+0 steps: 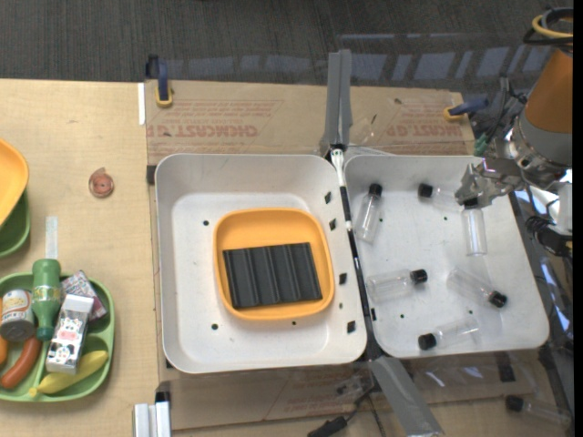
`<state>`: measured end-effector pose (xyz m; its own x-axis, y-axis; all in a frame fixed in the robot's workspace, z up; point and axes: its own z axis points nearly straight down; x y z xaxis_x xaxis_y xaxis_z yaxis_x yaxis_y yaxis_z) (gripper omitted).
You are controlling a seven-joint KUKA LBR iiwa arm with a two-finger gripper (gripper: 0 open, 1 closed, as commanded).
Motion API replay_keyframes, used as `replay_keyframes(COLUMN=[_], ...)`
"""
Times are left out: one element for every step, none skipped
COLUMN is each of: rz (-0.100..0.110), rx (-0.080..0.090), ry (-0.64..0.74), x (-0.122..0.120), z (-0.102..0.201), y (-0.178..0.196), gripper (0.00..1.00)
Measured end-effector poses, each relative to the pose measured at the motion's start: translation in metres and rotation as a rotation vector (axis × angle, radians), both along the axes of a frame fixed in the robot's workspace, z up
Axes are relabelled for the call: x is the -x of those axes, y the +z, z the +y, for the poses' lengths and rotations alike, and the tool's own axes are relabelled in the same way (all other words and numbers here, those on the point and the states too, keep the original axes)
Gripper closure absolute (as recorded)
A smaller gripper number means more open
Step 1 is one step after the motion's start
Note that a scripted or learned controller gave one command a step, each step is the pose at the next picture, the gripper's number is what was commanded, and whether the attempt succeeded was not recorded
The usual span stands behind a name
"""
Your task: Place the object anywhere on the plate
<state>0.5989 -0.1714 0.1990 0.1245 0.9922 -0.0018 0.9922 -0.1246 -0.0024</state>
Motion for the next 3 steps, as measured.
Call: replay_keyframes(rz=[-0.002, -0.004, -0.005], rx=[0.001, 0.001, 0.002], ry=[0.200, 0.416, 0.665], x=[-0.060, -0.060, -0.061], z=[0.021, -0.034, -0.052], y=[0.016, 0.043, 0.106], gripper=[1.00, 1.00, 1.00])
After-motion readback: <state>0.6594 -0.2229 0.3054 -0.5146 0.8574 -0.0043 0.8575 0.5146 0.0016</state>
